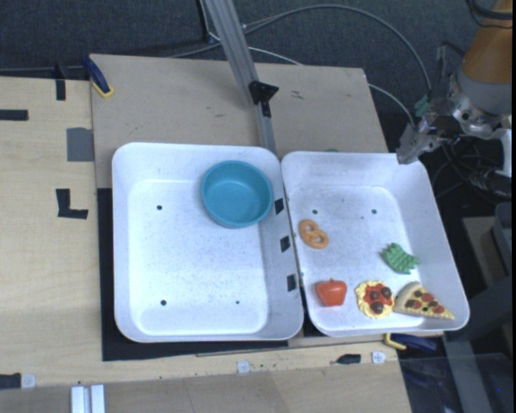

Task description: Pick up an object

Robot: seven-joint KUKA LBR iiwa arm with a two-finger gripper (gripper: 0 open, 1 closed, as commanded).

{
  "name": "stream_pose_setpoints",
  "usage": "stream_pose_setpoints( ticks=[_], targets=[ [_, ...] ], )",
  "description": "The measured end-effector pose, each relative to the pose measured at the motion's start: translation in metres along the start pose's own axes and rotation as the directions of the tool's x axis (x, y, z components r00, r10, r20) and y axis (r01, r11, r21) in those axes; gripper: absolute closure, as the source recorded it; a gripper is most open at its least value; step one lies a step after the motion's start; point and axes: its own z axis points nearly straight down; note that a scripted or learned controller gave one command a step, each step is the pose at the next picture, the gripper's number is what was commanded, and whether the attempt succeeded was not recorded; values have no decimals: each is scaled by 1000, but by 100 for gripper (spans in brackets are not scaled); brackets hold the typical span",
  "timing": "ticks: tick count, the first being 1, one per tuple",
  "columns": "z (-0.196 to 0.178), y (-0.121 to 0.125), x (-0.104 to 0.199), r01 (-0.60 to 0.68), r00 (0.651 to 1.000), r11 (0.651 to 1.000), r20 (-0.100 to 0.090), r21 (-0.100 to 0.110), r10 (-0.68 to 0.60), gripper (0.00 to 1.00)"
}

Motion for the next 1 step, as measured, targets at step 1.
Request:
stream_pose_setpoints(
  ticks=[1],
  targets=[
    [12,-5,50,4,1000,1000,-2,4,-4,100]
  ],
)
